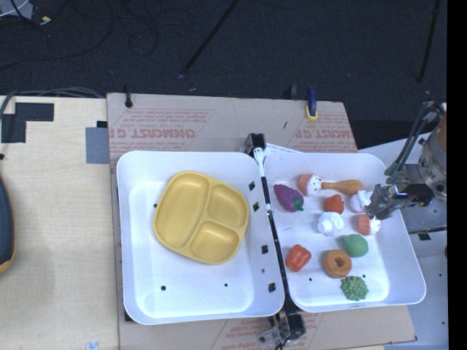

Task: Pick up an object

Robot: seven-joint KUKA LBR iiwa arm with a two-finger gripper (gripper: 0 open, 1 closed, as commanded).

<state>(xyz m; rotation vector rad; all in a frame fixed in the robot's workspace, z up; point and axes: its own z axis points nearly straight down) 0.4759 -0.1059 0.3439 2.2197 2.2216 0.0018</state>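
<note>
Broccoli (354, 288) sat nearest the front rim of the right bin (408, 286), with a brown doughnut (336, 262) and a red pepper (298, 257) just behind it. Farther in lay a green round piece (356, 246), a white piece (329, 223) and a small red one (333, 203). My gripper (379, 207) hung low over the bin's right side, near a red-and-white piece (367, 224); whether it was wide or narrow I could not tell. Beyond lay a purple eggplant (288, 197) and a drumstick (340, 186). The left bin (139, 268) held a yellow divided plate (202, 216).
</note>
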